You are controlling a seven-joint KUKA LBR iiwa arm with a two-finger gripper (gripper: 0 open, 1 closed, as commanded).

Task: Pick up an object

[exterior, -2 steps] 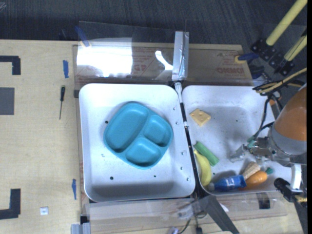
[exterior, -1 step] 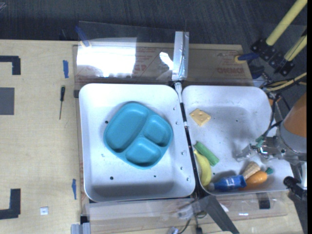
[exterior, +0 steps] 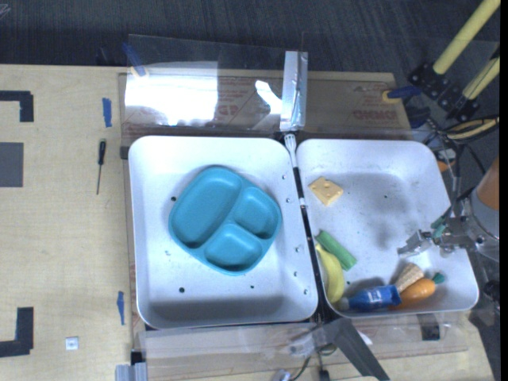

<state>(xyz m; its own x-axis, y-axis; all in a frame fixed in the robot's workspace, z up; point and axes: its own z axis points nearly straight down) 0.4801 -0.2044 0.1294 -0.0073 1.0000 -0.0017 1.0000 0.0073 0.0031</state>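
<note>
Low at the right edge of the right bin (exterior: 373, 153), the pincer (exterior: 422, 240) reaches in from the right, its thin metal fingers pointing left over the bin's speckled white floor. Nothing sits between the fingers; whether they are spread or closed I cannot tell, since they are small and partly blurred.

Just below the pincer, in the bin's lower right corner, lie a tan wedge-shaped piece (exterior: 409, 275) and an orange carrot-like toy (exterior: 420, 289), touching each other. Beside them to the left, along the bottom wall, a blue bottle (exterior: 372, 298) lies on its side; it carries a label, but the writing is too small to read. Further left, against the divider, a yellow banana (exterior: 332, 271) curves down the wall, with a green stick-shaped piece (exterior: 336, 248) lying across its upper end. Well apart from these, near the bin's upper left, rests a yellow cheese-like block (exterior: 325, 190).

Across the divider, the left bin (exterior: 151, 236) holds a blue divided plate (exterior: 225, 218) with three compartments, sitting tilted near the middle.

Behind both bins stands a clear plastic sheet (exterior: 198, 94) with a strip of silver tape (exterior: 293, 90), and brown cardboard (exterior: 357, 101) behind the right bin shows faint red print that cannot be read. On the pale wooden counter (exterior: 55, 276) to the left are black corner marks, bits of blue tape (exterior: 106, 111) and a small dark screwdriver (exterior: 100, 165).
</note>
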